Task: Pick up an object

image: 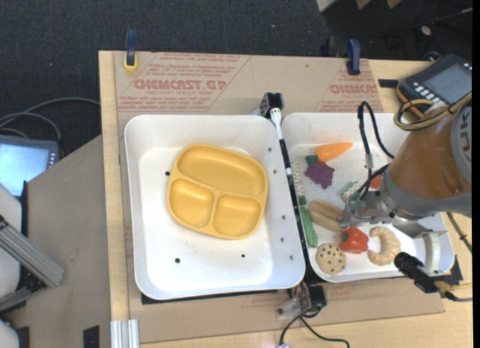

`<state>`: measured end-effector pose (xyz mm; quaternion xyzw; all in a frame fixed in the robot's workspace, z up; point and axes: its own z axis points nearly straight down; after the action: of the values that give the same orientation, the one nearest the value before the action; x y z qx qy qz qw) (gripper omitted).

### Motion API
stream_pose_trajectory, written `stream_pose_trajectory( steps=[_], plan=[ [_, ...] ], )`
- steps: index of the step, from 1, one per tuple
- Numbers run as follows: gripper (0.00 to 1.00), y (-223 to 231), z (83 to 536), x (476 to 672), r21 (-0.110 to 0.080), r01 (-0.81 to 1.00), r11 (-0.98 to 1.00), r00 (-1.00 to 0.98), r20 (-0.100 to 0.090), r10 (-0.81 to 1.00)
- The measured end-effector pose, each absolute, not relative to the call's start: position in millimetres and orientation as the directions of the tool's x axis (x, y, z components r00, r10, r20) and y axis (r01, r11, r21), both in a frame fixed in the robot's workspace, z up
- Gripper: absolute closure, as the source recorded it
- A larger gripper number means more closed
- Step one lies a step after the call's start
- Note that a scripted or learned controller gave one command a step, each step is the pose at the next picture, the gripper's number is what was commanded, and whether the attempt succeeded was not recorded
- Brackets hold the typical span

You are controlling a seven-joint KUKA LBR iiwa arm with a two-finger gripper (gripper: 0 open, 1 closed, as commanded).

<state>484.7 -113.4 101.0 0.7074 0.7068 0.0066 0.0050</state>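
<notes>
The right bin (300, 125) holds several toy foods. An orange carrot (334, 150) lies at the back with a purple piece (320, 175) in front of it. A green stick (307, 223) runs along the left wall. Nearer the front are a tan roll (324, 214), a speckled cookie (330, 258), a red piece (354, 241) and a pale curved pastry (386, 246). My gripper (355, 216) hangs low in this bin, its tip just above the red piece and beside the tan roll's right end. The arm covers the bin's right part.
A yellow three-part plate (217, 190) lies in the left bin (142, 189). The divider (286, 181) between the two bins runs close to the green stick. A black cable (367, 140) loops over the right bin, and a handheld controller (439, 88) rests at the bench's back right.
</notes>
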Motion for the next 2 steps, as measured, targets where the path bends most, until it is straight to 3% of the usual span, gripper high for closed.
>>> stream_pose_trajectory(
  steps=[1, 2],
  plan=[
    [1.0, -99, 92, 538.1, 0.016, 1.0, 0.0, 0.0, -0.008, 1.0],
    [1.0, -85, 192, 584.6, 0.016, 1.0, 0.004, -0.004, -0.002, 1.0]
  ],
)
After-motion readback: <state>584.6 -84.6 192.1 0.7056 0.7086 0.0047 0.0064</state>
